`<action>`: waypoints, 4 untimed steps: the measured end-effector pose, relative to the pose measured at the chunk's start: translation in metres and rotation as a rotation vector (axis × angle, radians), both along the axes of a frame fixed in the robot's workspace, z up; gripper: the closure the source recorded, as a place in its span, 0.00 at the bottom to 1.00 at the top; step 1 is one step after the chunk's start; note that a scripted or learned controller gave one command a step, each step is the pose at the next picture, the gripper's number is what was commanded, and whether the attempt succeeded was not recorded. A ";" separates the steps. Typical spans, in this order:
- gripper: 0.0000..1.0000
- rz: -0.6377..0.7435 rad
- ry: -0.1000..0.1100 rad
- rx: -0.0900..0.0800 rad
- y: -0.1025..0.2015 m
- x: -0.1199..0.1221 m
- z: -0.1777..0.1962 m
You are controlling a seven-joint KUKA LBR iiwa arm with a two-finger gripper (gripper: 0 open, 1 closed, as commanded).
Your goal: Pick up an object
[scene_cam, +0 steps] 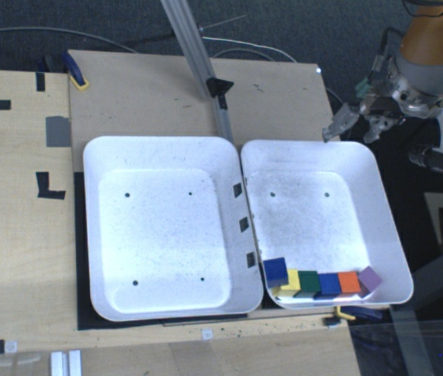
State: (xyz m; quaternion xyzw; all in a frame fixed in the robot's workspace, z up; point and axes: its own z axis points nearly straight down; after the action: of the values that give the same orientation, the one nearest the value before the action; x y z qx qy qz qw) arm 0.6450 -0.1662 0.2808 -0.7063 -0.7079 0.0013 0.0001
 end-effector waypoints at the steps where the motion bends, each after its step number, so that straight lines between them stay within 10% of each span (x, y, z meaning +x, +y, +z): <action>1: 0.00 0.001 -0.009 -0.002 -0.019 0.033 0.060; 3: 0.00 0.003 0.011 0.005 0.143 -0.094 -0.069; 4: 0.00 -0.001 -0.012 -0.001 0.086 0.002 0.085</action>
State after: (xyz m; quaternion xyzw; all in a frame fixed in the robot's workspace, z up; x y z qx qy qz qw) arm 0.6469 -0.0806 0.3659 -0.7067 -0.7075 -0.0024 -0.0045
